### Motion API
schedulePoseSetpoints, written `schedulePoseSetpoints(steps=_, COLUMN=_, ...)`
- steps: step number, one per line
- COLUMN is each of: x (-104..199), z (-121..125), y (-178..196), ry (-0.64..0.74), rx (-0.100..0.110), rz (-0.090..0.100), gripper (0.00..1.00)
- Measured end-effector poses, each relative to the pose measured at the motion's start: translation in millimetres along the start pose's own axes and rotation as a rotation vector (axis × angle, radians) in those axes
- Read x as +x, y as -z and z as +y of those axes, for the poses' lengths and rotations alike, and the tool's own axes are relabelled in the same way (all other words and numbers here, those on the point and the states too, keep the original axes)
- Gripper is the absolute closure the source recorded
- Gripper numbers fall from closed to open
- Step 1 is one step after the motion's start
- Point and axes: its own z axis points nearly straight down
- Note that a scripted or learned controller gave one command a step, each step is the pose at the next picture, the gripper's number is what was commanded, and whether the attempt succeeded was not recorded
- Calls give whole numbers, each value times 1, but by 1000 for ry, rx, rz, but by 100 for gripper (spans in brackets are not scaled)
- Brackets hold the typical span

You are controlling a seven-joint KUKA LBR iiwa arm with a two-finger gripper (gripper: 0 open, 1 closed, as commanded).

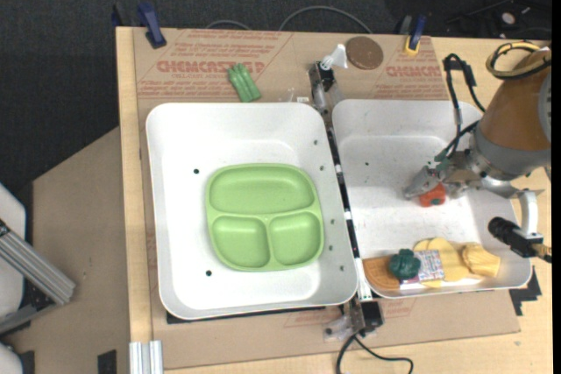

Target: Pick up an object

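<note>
My claw (431, 187) hung low over the right bin (386, 123), and far off to its left the other bin (175, 136) held a green divided tray (263, 216), broad and awkward to grip. Below my claw, against the near wall, lay a wooden board (379, 276) with a dark green piece (403, 264) and yellow pieces (465, 258). The small orange-red object (430, 199) sat right under my claw, seemingly light and hard; I judged a pinch across its middle best. Whether my claw was released or clenched I could not tell.
</note>
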Motion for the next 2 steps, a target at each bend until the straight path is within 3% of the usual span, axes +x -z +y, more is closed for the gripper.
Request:
schedulePoseSetpoints(steps=1, x=-2, z=3, y=14, ry=-1, rx=-10, rz=-4, gripper=100)
schedulePoseSetpoints(steps=2, x=110, z=30, y=108, ry=13, rx=-17, rz=-1, gripper=100)
